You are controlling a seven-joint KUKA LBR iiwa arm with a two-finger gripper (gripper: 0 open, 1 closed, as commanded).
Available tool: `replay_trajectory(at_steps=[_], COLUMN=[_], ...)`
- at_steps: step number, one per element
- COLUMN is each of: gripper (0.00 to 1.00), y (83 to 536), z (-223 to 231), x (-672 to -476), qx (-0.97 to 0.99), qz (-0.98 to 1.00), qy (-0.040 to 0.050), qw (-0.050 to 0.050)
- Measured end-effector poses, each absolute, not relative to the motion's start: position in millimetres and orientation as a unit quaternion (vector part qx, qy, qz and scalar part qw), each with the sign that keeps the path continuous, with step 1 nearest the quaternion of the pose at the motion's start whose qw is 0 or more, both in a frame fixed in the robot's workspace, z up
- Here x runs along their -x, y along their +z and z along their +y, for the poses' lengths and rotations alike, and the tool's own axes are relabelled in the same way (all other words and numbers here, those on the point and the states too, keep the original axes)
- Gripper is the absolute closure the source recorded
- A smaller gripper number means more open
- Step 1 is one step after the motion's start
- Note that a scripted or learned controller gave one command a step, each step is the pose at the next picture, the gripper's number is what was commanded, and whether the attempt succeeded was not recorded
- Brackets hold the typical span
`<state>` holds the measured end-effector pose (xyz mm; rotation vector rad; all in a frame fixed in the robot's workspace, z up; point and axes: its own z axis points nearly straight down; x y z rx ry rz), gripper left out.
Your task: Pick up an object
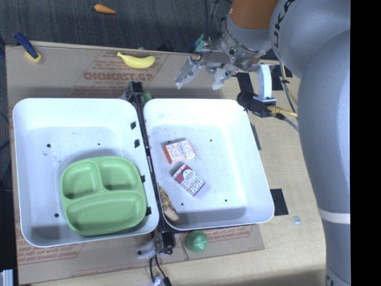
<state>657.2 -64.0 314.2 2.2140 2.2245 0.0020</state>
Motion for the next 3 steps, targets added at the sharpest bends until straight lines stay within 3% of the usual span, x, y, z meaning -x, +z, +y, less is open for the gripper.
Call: replay_trajectory(at_steps=[1,3], gripper=[0.00,0.00], y=[189.8,191.6], z=[-39.2,-39.4], x=[-655.3,-656.2], qx=[-0.705,-0.705], qz=[0.709,0.709], qy=[-0.0025,-0.0014], qw=[-0.003,-0.001])
